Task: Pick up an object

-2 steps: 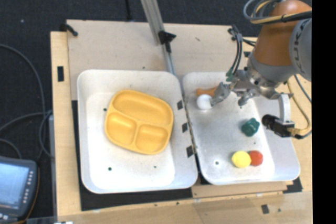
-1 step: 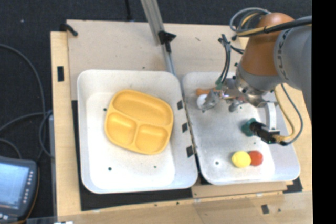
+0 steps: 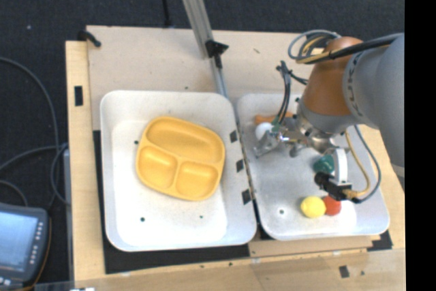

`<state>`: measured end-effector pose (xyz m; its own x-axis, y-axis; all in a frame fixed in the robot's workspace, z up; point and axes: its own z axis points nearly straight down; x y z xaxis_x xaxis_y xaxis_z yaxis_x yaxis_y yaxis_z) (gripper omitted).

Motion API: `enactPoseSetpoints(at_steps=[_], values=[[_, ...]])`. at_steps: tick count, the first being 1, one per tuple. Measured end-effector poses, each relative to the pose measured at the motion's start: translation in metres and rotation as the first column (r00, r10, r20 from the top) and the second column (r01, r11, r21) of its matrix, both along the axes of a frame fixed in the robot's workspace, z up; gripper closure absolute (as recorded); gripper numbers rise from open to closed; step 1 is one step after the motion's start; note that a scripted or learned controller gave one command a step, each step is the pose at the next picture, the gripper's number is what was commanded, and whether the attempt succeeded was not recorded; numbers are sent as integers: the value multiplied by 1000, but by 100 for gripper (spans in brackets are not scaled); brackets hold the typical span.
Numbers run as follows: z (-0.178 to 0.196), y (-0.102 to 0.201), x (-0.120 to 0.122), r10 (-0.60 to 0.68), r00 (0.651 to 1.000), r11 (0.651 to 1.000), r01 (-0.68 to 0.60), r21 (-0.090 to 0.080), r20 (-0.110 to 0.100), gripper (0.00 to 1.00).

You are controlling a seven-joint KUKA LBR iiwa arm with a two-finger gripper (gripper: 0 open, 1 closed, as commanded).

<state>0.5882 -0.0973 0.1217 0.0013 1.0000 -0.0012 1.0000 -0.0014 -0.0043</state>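
The desk [image 3: 157, 65] is a pale wooden board, and it carries two shallow white bins side by side. The left bin [image 3: 122, 215] holds a yellow divided plate [image 3: 180, 157] with three compartments, lying flat near the middle of the bin. My arm [image 3: 354, 88], grey with an orange band, reaches in from the right and hangs over the upper part of the right bin [image 3: 286, 215]. A slanted aluminium rail [image 3: 194, 7] comes down from the top and ends near the gap between the two bins. My gripper [image 3: 269, 142] is low at the upper left of the right bin, close to the wall that faces the other bin; whether it is apart or together, I cannot tell. An orange piece [image 3: 263, 120] lies just beside it. Near the front right of this bin are a green object [image 3: 324, 163], a yellow ball [image 3: 313, 207] and a red object [image 3: 332, 206] touching the ball, all well apart from my gripper.
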Motion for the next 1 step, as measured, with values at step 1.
enactPoseSetpoints(at_steps=[1], values=[[14,0,2,-6,1000,1000,6,1,7,100]])
